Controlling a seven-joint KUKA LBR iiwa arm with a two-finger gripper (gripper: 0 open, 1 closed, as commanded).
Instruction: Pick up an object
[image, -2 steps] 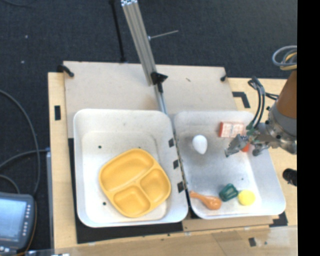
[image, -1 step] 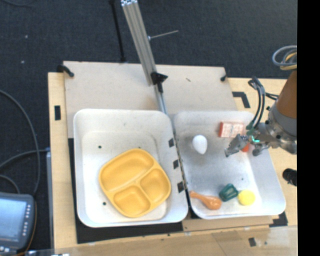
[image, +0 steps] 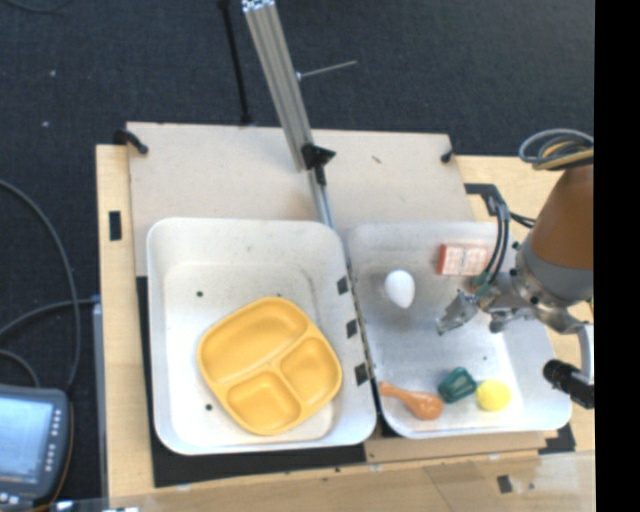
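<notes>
My gripper (image: 474, 320) hangs over the middle of the right bin (image: 520, 412), reaching in from the right. Its fingers stand open, and only bare bin floor shows between them. A white egg-shaped object (image: 400, 288) lies to its left. A small pink box (image: 462, 260) sits just behind it. Toward the front of the bin lie a green block (image: 457, 384), a yellow ball (image: 492, 396) and an orange spoon-like piece (image: 412, 400). None of these touches the gripper.
The left bin (image: 180, 260) holds a yellow divided plate (image: 268, 364). A slanted metal rail (image: 285, 90) rises from behind the bins. A cable loops off the arm's wrist (image: 500, 240) near the pink box.
</notes>
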